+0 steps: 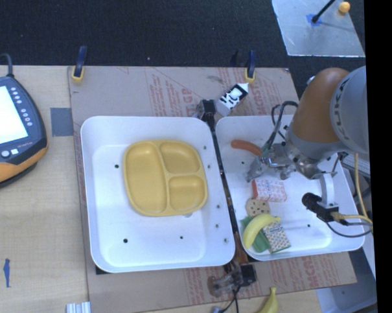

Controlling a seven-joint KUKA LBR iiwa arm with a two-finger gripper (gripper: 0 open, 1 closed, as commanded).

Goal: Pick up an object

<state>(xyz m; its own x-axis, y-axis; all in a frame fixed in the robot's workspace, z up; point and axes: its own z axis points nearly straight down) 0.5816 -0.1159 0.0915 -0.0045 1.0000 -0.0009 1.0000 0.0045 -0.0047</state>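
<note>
The right bin (342, 240) holds several small items. An orange carrot-like stick (246, 146) lies at its back left. A red and white packet (270, 189) sits mid-bin, with a tan cracker (256, 206) just in front of it. Nearer the front edge are a yellow banana (256, 226) and a green patterned block (276, 238). My gripper (264, 167) hangs low over the right bin, between the orange stick and the packet, just above the packet's back edge. The grey arm with its orange band (317, 115) hides the bin's back right part.
The left bin (100, 189) carries a yellow divided plate (164, 176). A teach pendant (7, 131) lies at the bench's far left. A second banana (267, 306) rests outside the bins at the front. Blue clamps (250, 64) hold the cardboard's back edge.
</note>
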